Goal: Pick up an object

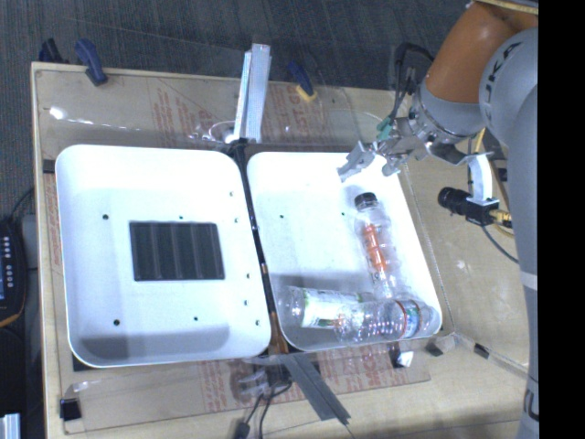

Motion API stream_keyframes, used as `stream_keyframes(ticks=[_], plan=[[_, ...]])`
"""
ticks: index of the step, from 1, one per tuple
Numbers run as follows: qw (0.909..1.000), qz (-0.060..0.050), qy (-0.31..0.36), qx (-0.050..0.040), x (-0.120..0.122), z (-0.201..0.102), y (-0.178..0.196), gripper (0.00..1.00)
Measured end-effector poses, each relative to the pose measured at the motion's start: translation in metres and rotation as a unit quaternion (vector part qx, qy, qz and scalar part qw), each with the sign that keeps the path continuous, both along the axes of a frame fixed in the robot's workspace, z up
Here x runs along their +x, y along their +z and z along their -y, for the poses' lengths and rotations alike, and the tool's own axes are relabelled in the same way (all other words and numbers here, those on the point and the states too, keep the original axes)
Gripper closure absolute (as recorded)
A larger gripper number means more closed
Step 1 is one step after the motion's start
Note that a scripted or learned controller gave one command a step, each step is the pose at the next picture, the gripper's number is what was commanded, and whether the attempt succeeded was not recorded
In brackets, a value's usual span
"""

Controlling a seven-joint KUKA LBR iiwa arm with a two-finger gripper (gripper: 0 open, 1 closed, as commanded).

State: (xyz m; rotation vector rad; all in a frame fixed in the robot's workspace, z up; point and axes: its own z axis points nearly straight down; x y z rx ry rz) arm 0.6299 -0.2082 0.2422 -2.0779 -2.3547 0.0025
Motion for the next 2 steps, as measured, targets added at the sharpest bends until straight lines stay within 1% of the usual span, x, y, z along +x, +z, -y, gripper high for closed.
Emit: stream_keyframes(ticks=[1, 2], plan=[[0.9998, 0.001, 0.021, -0.0004, -0.025, 0.000, 0.051, 0.00], [0.9964, 0.002, 0.085, -0.0008, -0.004, 0.000, 0.068, 0.00]])
